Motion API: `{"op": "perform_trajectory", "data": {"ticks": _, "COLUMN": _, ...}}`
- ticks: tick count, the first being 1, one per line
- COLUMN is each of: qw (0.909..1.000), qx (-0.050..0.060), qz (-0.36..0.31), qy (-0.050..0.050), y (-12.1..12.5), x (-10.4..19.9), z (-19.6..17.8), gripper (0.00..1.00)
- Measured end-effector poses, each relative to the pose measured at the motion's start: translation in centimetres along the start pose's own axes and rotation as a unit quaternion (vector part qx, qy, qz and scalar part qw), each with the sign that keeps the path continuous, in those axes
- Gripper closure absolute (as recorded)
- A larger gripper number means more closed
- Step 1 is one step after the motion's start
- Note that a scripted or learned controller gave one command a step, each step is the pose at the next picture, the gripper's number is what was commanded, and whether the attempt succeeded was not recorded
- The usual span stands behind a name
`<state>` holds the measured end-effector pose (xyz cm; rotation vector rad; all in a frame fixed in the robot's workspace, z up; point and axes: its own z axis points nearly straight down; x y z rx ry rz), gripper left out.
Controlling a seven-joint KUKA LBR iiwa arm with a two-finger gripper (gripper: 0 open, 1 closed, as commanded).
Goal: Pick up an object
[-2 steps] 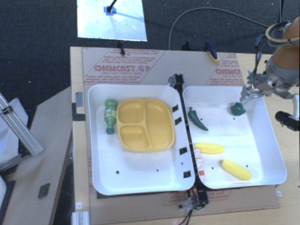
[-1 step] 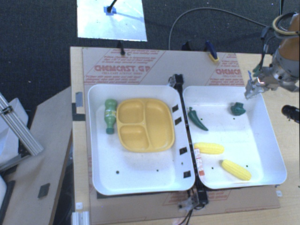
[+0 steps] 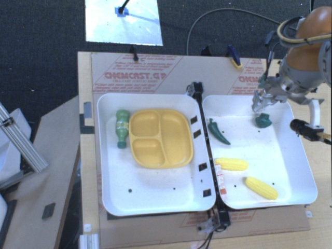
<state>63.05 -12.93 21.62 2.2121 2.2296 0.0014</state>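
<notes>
The grey end effector (image 3: 261,104) hung above the right white bin (image 3: 295,160), apparently approaching the small teal lump (image 3: 263,121); its grip state was unclear.

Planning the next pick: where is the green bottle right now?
The green bottle lies in the left bin, near its left wall, right beside the yellow divided plate.

A robotics lab: a plywood bench (image 3: 62,139) on dark carpet carries two white bins (image 3: 155,204), loose cables (image 3: 218,19) trail past its far edge, and aluminium framing (image 3: 21,144) stands at its left edge.
</notes>
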Motion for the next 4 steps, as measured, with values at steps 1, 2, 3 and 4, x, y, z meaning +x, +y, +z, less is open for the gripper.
{"op": "perform_trajectory", "data": {"ticks": 1, "qw": 1.0, "qx": 0.0, "qz": 0.0, "qy": 0.0, "y": -0.9, "x": 6.1, "z": 0.0, "gripper": 1.0}}
{"op": "perform_trajectory", "data": {"ticks": 2, "qw": 1.0, "qx": 0.0, "qz": -0.001, "qy": 0.001, "y": -1.6, "x": 10.5, "z": -0.4, "gripper": 1.0}}
{"op": "perform_trajectory", "data": {"ticks": 3, "qw": 1.0, "qx": -0.001, "qz": 0.0, "qy": 0.0, "y": -1.0, "x": 15.5, "z": 0.0, "gripper": 1.0}}
{"op": "perform_trajectory", "data": {"ticks": 4, "qw": 1.0, "qx": 0.0, "qz": -0.002, "qy": 0.001, "y": -1.5, "x": 21.1, "z": -1.5, "gripper": 1.0}}
